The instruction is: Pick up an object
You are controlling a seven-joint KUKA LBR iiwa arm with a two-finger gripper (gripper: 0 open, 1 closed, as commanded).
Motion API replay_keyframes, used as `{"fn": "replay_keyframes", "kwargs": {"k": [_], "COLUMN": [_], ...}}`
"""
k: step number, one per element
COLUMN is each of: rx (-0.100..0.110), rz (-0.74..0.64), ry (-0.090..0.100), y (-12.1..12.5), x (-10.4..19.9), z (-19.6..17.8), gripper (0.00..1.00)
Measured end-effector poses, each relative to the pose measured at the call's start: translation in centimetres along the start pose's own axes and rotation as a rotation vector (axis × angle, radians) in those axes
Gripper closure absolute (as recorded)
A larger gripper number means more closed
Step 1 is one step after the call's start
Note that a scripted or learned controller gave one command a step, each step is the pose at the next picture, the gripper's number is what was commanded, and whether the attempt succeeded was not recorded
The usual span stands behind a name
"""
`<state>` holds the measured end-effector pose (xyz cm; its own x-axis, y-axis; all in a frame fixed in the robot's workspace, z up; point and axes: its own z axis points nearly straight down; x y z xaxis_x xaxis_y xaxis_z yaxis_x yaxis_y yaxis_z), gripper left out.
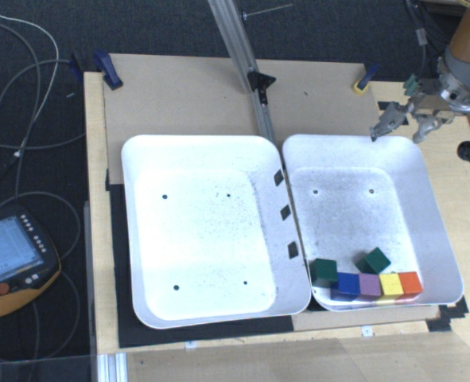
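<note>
- Nothing picked up yet: the gripper hangs over the far rim of the right bin, fingers spread and bare.
- The blocks lie well apart from the fingers, clustered along the bin's near edge; reaching, descending and grasping all remain.

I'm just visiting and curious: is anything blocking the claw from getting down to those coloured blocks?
Nothing visible does. The gripper hangs open above the far rim of the right bin, and the blocks lie along its near wall. Between them is only bare bin floor.
</note>
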<state>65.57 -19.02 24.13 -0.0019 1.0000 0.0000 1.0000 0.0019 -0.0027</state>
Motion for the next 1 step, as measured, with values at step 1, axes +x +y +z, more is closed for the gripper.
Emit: {"fn": "replay_keyframes", "kwargs": {"k": [1], "rx": [0.006], "rz": [-0.005], "ry": [0.006], "y": [-1.53], "x": [8.20], "z": [6.67], "gripper": [0.00]}}
